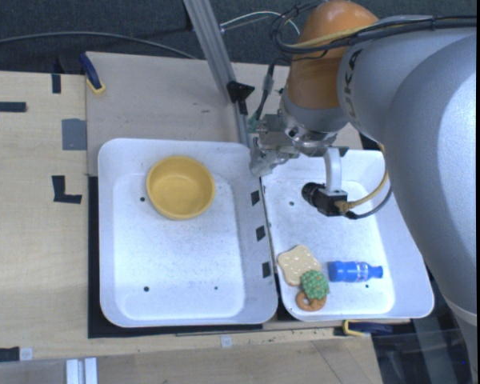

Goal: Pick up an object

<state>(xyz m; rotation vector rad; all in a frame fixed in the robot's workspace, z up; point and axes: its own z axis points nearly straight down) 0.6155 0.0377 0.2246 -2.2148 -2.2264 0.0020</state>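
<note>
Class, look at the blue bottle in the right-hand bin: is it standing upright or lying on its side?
Lying on its side. The blue bottle stretches lengthwise across the floor of the right bin, its pale end pointing right.

Two white bins are sitting side by side before me: the left bin [120,214] and the right bin [400,282]. Black cables [80,38] are trailing across the dark floor behind my tabletop [32,214].

worktop [32,214]: pale wood-toned flat surface with black tape marks | left shallow white plastic bin [116,294]: on worktop, left of and below end effector [266,160] | right shallow white plastic bin [400,290]: on worktop, touching left bin, below end effector
</note>
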